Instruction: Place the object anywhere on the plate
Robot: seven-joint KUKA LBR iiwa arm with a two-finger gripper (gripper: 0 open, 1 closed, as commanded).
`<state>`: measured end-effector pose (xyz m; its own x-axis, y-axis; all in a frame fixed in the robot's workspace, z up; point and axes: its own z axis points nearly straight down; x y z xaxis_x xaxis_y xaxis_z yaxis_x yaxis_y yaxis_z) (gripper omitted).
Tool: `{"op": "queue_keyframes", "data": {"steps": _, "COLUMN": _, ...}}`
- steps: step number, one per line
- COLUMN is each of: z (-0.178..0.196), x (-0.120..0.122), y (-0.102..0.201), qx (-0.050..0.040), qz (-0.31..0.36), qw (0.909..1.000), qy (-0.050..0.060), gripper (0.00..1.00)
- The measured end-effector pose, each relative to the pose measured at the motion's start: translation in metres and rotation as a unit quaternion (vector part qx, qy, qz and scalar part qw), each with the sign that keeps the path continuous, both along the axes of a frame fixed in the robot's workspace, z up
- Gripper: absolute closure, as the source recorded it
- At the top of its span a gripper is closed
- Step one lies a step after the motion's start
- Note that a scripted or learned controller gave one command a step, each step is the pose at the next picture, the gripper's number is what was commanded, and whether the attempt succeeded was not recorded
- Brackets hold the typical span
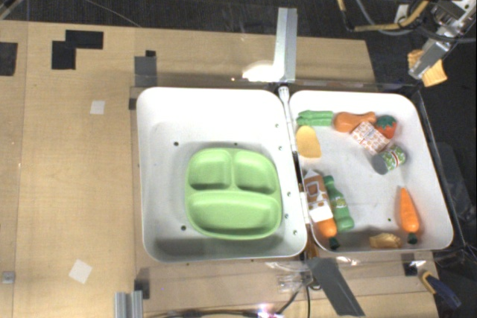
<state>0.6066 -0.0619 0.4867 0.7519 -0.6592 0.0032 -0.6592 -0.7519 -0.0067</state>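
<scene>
Two white bins sit side by side below me. Left bin (160, 160): a green plate (233, 191) with three compartments, nothing on it. Right bin (432, 182): all the loose objects. A green piece (314, 118) and a yellow one (308, 141) lie by the dividing wall. An orange piece (352, 120), a patterned box (367, 136) and a small can (390, 158) cluster near the far edge. A carrot (407, 211) lies by the right wall, and a white bottle (319, 205) touches a green bottle (340, 211) near the front. Whether my hand is open or closed, I cannot tell.
</scene>
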Motion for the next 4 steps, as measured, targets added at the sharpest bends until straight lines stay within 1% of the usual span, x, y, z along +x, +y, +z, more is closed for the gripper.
{"op": "queue_keyframes", "data": {"steps": 1, "z": -0.185, "x": -0.036, "y": -0.058, "qx": 0.0006, "qz": 0.035, "qw": 0.9994, "qy": 0.005, "gripper": 1.00}}
{"op": "queue_keyframes", "data": {"steps": 2, "z": -0.270, "x": 0.012, "y": -0.055, "qx": 0.0013, "qz": -0.006, "qw": 1.0000, "qy": 0.005, "gripper": 1.00}}
{"op": "queue_keyframes", "data": {"steps": 3, "z": -0.190, "x": -0.070, "y": -0.088, "qx": -0.0028, "qz": 0.075, "qw": 0.9972, "qy": -0.001, "gripper": 1.00}}
{"op": "queue_keyframes", "data": {"steps": 4, "z": -0.268, "x": -0.008, "y": -0.081, "qx": 0.0007, "qz": 0.117, "qw": 0.9931, "qy": 0.004, "gripper": 1.00}}
